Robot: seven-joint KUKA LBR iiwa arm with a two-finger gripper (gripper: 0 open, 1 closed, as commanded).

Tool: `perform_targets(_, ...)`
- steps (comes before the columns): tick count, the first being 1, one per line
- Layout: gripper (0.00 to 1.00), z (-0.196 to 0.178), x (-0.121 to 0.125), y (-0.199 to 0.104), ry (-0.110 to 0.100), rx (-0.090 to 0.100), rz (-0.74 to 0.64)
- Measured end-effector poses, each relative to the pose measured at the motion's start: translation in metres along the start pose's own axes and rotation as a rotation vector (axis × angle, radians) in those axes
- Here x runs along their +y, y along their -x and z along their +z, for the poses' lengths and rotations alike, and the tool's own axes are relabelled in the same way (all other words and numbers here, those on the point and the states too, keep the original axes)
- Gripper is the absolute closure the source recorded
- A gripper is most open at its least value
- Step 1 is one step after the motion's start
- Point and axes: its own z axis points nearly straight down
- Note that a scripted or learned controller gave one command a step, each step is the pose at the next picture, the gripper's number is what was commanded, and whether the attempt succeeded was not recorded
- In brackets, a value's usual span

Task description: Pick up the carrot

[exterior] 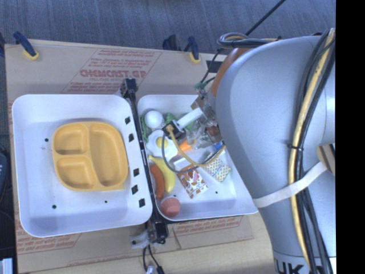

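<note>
The carrot [156,182], a long orange-red piece, lies in the right bin [239,201] near its left wall, right beside a yellow banana [166,172]. My gripper [193,142] is low over the middle of that bin, up and to the right of the carrot and apart from it. A small bright orange piece [185,146] shows right at the gripper; what it is I cannot make out. The big grey arm covers the right part of the bin.
The right bin also holds a white ball [153,119], something green [170,119], a reddish round fruit [169,207] at the front and two patterned packets [193,182] [218,169]. A yellow divided plate [89,154] sits in the left bin [28,210].
</note>
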Motion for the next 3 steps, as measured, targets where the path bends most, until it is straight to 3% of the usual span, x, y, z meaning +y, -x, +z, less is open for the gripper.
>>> perform_targets(1,1.00,-0.146,-0.013,0.055,0.005,0.001,0.073)
perform_targets(2,1.00,-0.132,0.069,0.030,0.004,0.000,0.020)
perform_targets(3,0.00,-0.132,0.068,0.030,0.004,0.000,0.018)
